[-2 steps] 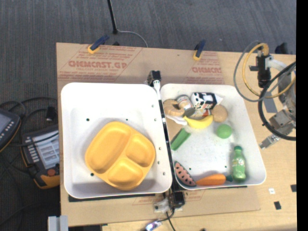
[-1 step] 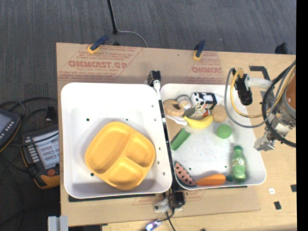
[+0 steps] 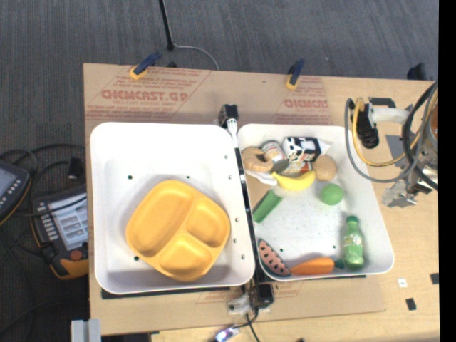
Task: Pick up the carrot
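On my screen the left bin (image 3: pixel 107 169) holds a yellow divided tray (image 3: pixel 179 228), which lies a little turned and near the front wall. Between the two bins, at the back, a small black clip (image 3: pixel 229 114) sits on the rims.

The right bin (image 3: pixel 374 219) has many small things. At the back there is a cluster: a pale round pastry (image 3: pixel 255 161), a black and white cow-pattern piece (image 3: pixel 301 148), a banana (image 3: pixel 295 182) and a brown potato (image 3: pixel 325 167), all close together or touching. A green cucumber piece (image 3: pixel 267 206) lies tilted near the left wall, and a green ball (image 3: pixel 331 194) is just beside the potato. In the front left corner I see a watermelon slice (image 3: pixel 273 258). The carrot (image 3: pixel 312 266) lies flat along the front wall, between the watermelon slice and a green bottle (image 3: pixel 353 242), and its right end is next to the bottle.

At the far right, outside the bin and over the bench, I see part of the arm with cables (image 3: pixel 410 159). The gripper itself I cannot make out, so I cannot tell how its fingers stand. It is well apart from the carrot.
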Action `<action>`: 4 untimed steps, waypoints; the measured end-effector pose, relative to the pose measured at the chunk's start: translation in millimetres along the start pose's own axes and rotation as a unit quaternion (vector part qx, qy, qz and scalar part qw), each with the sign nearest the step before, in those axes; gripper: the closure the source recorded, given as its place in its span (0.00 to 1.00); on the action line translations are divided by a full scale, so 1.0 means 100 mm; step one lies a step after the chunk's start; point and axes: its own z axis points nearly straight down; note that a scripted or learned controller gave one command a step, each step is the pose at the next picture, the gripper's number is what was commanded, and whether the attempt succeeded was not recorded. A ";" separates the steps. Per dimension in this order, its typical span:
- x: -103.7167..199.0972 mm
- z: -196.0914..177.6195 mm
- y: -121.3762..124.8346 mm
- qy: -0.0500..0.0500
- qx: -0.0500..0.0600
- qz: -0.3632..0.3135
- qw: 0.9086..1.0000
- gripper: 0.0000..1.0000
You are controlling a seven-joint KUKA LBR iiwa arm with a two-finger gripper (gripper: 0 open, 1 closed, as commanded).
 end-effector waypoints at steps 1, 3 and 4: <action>0.00 -0.09 -0.02 -0.001 0.002 0.000 1.000 1.00; 0.00 -0.27 -0.06 -0.003 0.006 0.001 1.000 1.00; -0.43 -0.08 -0.68 -0.001 0.000 0.063 0.998 1.00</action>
